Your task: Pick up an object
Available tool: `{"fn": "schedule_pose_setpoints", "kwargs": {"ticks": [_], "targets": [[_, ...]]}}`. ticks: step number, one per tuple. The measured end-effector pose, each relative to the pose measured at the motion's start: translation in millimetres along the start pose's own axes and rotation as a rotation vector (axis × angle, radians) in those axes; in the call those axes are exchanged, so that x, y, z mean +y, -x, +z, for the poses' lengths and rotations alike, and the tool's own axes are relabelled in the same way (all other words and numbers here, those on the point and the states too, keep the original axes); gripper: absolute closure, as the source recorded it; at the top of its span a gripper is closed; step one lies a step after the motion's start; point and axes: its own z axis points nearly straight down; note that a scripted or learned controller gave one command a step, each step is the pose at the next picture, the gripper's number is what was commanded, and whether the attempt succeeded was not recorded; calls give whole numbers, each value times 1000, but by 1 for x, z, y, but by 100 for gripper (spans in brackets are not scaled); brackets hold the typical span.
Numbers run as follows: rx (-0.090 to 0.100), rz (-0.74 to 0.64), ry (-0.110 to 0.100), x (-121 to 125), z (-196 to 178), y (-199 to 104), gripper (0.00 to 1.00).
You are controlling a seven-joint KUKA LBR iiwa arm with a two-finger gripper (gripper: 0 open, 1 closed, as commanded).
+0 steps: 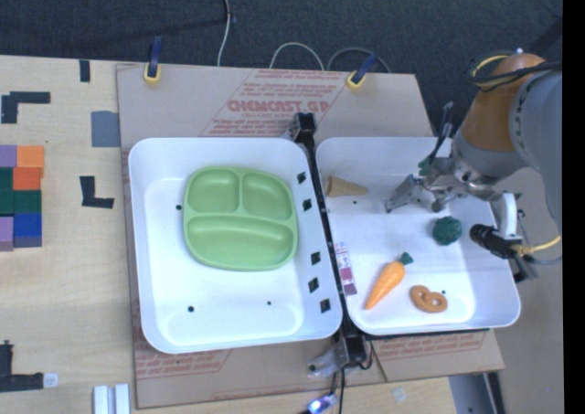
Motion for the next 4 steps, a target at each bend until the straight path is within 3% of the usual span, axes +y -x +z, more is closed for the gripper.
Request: {"fn": "schedule_pose_setpoints", "kwargs": {"ticks": [1,3,4], "targets": [[-1,-2,6,2,-15,-1,100],[-2,-1,12,8,-112,-6,100],[1,-5,7,14,-103,-59,100]]}}
